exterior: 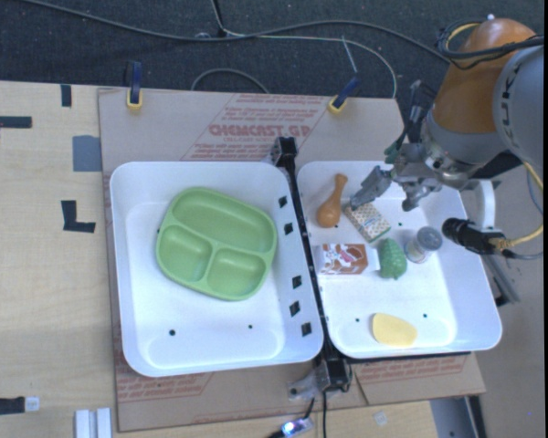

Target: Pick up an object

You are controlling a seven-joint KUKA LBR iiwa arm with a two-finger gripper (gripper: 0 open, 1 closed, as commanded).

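Gripper [381,187] hangs over the far part of the right bin [457,290], fingers spread and pinching nothing, its tips just above the small patterned packet [368,220]. The packet lies flat on the bin floor between the brown drumstick toy [331,203] and the green toy [392,258], long axis running diagonally from far-left to near-right (no end reads as a front). It is judged light, thin and somewhat pliable, possibly slick-faced, so hold is best taken across its short width at mid-length, pressing low to catch the edges.

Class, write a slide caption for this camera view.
Arm's tool hovers over small items in right bin; green divided plate fills left bin.
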